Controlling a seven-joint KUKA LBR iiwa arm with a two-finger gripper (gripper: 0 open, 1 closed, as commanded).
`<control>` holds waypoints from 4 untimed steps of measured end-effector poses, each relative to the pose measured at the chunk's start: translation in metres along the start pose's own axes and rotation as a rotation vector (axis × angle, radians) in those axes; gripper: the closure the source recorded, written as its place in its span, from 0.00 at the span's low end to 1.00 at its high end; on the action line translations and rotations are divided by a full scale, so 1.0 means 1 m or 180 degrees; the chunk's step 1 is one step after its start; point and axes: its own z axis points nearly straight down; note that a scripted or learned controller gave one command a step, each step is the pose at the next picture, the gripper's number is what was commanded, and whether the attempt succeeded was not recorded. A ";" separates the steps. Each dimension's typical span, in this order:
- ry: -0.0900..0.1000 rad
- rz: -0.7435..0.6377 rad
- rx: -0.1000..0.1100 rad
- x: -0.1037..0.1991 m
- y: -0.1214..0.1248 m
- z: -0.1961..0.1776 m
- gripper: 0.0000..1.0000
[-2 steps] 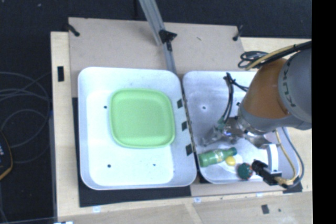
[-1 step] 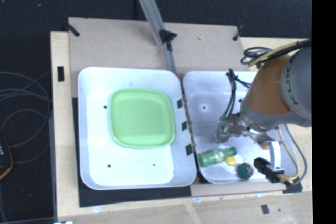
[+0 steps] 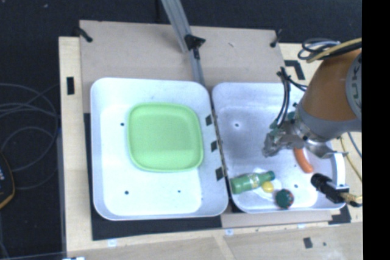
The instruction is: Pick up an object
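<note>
Bottle near tool, lower-left in view

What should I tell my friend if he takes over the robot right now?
End effector: over the right bin, near its right side; no object shows in its grip.
Things: a green bottle lies along the right bin's front edge, with a small yellow piece at its cap end and a dark green ball next to that. An orange piece lies just right of the end effector. A green plate sits in the left bin.
Done: nothing picked up yet.
Left: grasp one object and lift it; the orange piece is probably closest.
</note>
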 end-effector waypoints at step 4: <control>0.0005 -0.0015 0.0020 0.114 0.033 -0.070 1.00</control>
